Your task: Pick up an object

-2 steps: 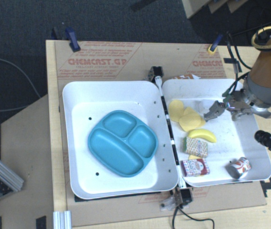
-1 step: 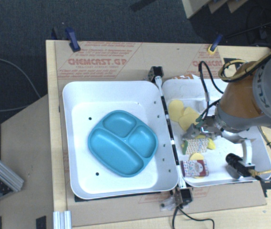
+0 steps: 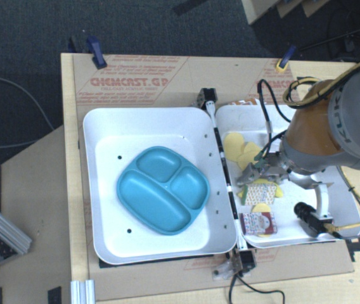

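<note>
Over the right bin (image 3: pixel 243 114) the grey arm (image 3: pixel 332 125) comes in from the right edge, orange band showing above the wrist, and the claw (image 3: pixel 256 170) is low among the clutter at the bin's left half; whether it is spread or closed I cannot tell from this angle, and nothing can be seen gripped in it.

Just up and left of the claw lie the pale yellow lumps (image 3: pixel 236 145), bunched together near the wall between the two bins; right beneath the claw sits a patterned packet (image 3: pixel 259 192), so close that I cannot tell if the two touch; a small yellow piece (image 3: pixel 263 208) peeks out just below that packet; nearer the front rim a red-and-white packet (image 3: pixel 258 222) lies flat, apart from the claw.

Across the divide, the left bin (image 3: pixel 97 132) holds a blue plate (image 3: pixel 162 189) with three compartments, resting at a slant in the middle of the floor and well apart from the arm.

Both bins sit side by side on the pale worktop (image 3: pixel 135 81), rims touching along the centre line; a blue clamp (image 3: pixel 96 52) bites the worktop's far left corner, and another clip (image 3: pixel 286 59) sits at the far edge above the right bin.
</note>
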Tool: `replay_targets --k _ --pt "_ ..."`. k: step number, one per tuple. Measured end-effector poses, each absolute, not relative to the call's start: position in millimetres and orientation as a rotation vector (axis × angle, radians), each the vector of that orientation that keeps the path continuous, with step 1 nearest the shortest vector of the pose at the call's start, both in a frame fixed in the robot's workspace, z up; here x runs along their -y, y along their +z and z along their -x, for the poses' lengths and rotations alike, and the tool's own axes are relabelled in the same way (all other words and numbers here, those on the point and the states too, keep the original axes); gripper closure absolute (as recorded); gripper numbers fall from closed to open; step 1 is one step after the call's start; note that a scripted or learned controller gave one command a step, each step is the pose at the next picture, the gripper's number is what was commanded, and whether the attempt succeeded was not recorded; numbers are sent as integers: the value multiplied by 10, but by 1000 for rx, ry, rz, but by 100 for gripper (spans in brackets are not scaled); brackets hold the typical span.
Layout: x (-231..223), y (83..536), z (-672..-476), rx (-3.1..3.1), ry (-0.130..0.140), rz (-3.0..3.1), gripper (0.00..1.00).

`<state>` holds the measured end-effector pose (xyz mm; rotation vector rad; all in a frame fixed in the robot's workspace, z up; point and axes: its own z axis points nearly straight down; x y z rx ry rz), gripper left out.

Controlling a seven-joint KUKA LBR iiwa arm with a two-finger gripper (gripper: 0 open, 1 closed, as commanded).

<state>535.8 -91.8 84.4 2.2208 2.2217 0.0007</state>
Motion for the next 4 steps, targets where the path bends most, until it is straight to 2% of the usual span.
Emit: replay_targets --k 1,2,3,4 --pt "918 941 -5361 -2220 2 -2221 100" --pt "918 940 -5360 -2220 2 -2221 0" --pt "968 842 -5193 -2223 -1 -2223 0" --pt "938 842 -4787 -2222 -1 -2223 0"
